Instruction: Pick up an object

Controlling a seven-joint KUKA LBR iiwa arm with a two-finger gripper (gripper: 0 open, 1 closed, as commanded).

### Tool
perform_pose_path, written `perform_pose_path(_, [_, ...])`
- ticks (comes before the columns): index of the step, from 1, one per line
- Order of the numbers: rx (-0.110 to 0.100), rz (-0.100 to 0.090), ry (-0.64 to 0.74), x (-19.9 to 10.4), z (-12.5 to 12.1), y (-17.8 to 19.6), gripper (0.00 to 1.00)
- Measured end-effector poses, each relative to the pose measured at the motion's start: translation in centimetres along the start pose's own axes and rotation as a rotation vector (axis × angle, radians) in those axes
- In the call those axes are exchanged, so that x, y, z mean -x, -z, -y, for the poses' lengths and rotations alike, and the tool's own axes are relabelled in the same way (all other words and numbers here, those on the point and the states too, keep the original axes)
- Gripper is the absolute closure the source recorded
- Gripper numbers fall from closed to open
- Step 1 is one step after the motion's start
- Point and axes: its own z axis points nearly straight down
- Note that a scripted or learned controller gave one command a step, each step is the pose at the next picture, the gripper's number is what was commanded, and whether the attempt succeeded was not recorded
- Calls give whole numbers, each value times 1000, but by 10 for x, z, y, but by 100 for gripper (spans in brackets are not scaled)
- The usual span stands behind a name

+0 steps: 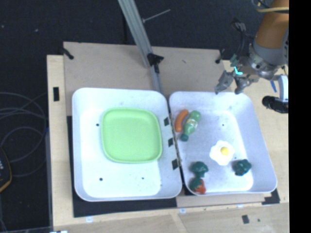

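Note:
My gripper (230, 87) hangs over the far rim of the right bin (252, 125), its two fingers spread open with nothing between them. Inside that bin lie an orange carrot-like piece (180, 120) and a green bottle (190, 125) side by side near the left wall. A fried egg toy (222, 152) sits toward the front right. Two dark green broccoli pieces (198, 168) (241, 166) rest near the front, along with a green and red piece (197, 184) at the front rim. All of these lie well below and apart from the gripper.
The left bin (85, 130) holds a light green square plate (131, 135). A grey slanted pole (138, 30) rises behind the bins' divider. The arm's orange band (272, 30) is at the upper right.

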Motion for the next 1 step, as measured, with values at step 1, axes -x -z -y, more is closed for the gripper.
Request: perform_pose_path(1, [0,0,0,0,0,0,0])
